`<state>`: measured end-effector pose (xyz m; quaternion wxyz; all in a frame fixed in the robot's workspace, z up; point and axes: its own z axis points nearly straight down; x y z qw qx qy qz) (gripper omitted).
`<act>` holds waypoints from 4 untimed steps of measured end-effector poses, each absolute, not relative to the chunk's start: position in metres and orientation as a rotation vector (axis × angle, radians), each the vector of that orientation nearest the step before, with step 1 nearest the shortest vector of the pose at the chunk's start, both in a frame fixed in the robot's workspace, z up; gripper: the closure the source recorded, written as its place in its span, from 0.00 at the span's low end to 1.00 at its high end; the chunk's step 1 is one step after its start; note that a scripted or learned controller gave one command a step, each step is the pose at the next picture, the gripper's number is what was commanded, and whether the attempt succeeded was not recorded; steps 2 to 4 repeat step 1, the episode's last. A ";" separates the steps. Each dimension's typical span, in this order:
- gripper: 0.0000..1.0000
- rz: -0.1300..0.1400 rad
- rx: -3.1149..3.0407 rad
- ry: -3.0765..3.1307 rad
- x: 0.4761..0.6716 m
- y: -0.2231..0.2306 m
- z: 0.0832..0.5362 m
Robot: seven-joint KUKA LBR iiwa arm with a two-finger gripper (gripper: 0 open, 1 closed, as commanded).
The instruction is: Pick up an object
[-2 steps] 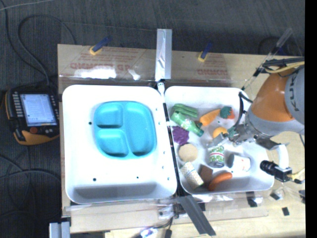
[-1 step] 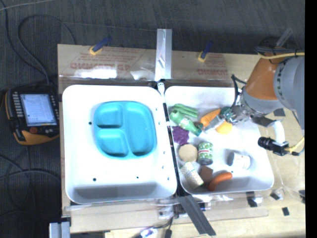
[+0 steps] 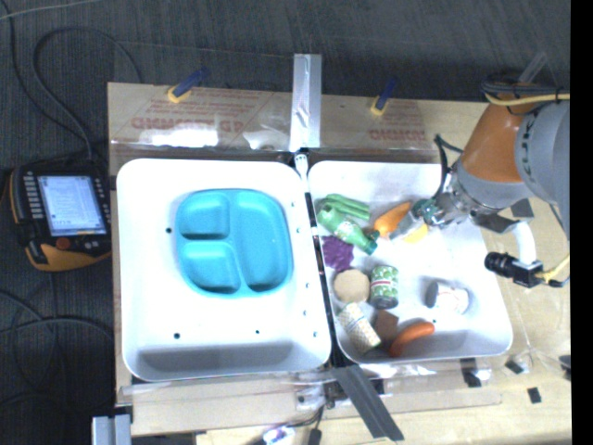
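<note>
My gripper [image 3: 433, 210] is low in the right bin [image 3: 482, 276], near its back right part, at the end of the grey arm with the orange band [image 3: 491, 146]. It sits right beside an orange carrot [image 3: 393, 217] and a small yellow piece [image 3: 415, 234]. To the left of these lie a green vegetable [image 3: 345, 216] and a purple grape bunch [image 3: 336, 251]. Nearer the front are a beige round thing [image 3: 350, 285], a green can [image 3: 384, 286], a white and grey cup [image 3: 447, 296], a red sausage [image 3: 413, 333] and a pale cone-like toy [image 3: 357, 325].
The left bin [image 3: 148, 323] holds a blue divided tray [image 3: 232, 239]. A ridge [image 3: 315, 267] separates the two bins. A handheld control pendant [image 3: 60, 213] lies left of the bench. A black fitting [image 3: 505, 265] juts from the arm over the right bin's edge.
</note>
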<state>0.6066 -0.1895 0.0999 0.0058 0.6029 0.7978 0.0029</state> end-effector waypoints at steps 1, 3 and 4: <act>1.00 -0.004 1.932 2.475 0.650 -0.191 0.207; 1.00 -0.004 1.932 2.475 0.650 -0.191 0.207; 1.00 -0.004 1.932 2.475 0.650 -0.191 0.207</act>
